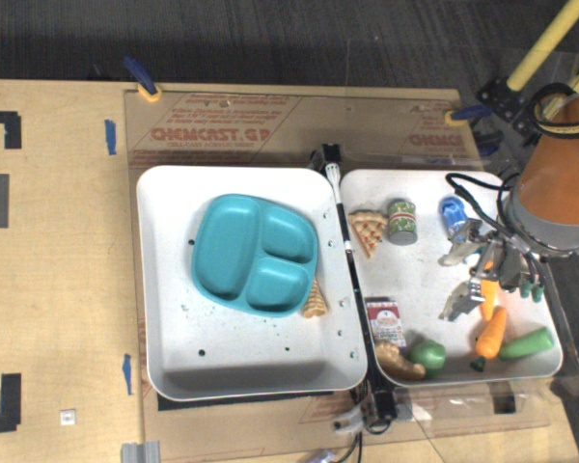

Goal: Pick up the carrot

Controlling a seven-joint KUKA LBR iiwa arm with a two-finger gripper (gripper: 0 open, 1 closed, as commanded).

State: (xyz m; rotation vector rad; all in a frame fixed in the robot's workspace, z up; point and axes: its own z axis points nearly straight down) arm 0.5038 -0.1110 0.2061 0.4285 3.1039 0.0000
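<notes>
Orange and slim, the carrot (491,331) lies tilted in the right bin (420,263), near its right wall, its lower tip beside a green cucumber (524,344). The gripper (473,276) hangs just above the carrot's upper end; I cannot tell how far apart its jaws stand. A teal divided plate (254,252) sits in the left bin (174,287).

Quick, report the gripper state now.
Gripper: over the right bin, just above the carrot; open or closed cannot be told, and no hold on the carrot is visible.
</notes>
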